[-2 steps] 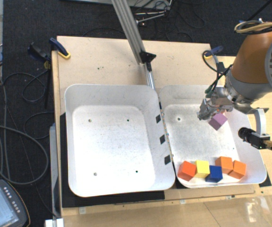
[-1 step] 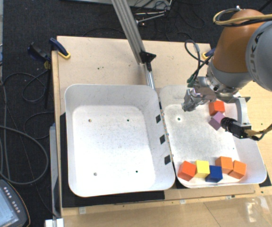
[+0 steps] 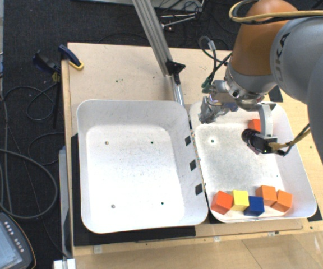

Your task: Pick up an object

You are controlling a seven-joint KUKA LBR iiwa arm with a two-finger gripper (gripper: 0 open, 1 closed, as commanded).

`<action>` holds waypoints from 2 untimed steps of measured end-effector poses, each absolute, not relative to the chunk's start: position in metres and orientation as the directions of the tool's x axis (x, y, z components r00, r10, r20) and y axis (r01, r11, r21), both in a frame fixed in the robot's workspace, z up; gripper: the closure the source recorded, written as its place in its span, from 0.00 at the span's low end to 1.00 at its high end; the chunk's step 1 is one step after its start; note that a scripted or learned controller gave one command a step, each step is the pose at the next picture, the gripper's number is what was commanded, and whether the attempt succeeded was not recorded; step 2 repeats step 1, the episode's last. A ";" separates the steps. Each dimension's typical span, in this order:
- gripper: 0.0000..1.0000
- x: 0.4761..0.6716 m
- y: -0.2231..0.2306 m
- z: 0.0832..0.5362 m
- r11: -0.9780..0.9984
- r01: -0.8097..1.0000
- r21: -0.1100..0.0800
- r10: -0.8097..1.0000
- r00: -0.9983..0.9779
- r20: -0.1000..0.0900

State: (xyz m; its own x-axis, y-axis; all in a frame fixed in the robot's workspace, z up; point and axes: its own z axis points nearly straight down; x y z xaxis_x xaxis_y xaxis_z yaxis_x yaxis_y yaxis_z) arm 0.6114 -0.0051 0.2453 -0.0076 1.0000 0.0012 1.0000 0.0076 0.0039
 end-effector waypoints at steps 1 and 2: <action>1.00 0.629 0.046 0.231 0.008 1.000 0.001 1.000 -0.008 0.001; 1.00 0.629 0.046 0.231 0.008 1.000 0.001 1.000 -0.008 0.001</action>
